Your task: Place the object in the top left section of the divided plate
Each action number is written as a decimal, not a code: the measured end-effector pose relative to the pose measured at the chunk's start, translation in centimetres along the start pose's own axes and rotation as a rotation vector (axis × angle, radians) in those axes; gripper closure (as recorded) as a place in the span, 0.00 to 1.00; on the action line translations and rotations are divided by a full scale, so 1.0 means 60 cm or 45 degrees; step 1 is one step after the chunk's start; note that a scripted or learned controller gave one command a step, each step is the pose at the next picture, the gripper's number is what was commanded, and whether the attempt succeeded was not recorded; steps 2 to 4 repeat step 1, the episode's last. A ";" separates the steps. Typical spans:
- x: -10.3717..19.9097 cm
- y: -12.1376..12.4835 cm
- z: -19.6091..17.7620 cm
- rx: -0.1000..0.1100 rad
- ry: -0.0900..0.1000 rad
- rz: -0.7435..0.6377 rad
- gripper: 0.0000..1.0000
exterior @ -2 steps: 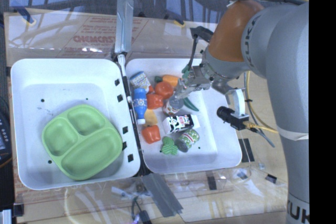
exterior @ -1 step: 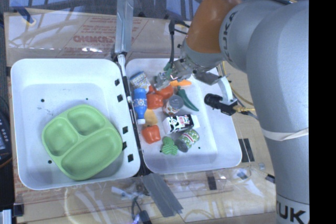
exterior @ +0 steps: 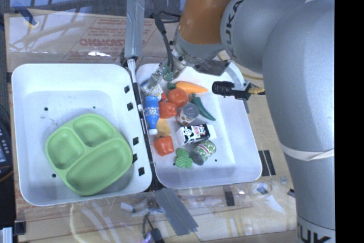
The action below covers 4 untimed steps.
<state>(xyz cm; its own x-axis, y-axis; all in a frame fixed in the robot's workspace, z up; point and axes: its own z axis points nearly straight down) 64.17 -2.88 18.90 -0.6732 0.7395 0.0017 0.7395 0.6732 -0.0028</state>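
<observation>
A green divided plate lies in the left bin, with two small sections on its upper left side and one large section on its lower right. Nothing rests on the plate. My gripper hangs low over the top left corner of the right bin, just above a blue and white bottle and left of an orange carrot. The toy pile below it also holds a red tomato and a black and white carton. The wrist hides the gripper's tip.
More toys lie in the right bin: a yellow piece, an orange-red piece, a green leafy piece, a tipped can and a dark green vegetable. A black-clipped divider wall separates the bins.
</observation>
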 end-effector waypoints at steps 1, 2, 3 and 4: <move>0.000 -0.001 0.000 0.001 0.000 0.001 0.00; 0.000 -0.001 0.000 0.001 0.000 0.001 0.00; 0.000 -0.001 0.000 0.001 0.000 0.001 0.00; 0.000 -0.001 0.000 0.001 0.000 0.001 0.00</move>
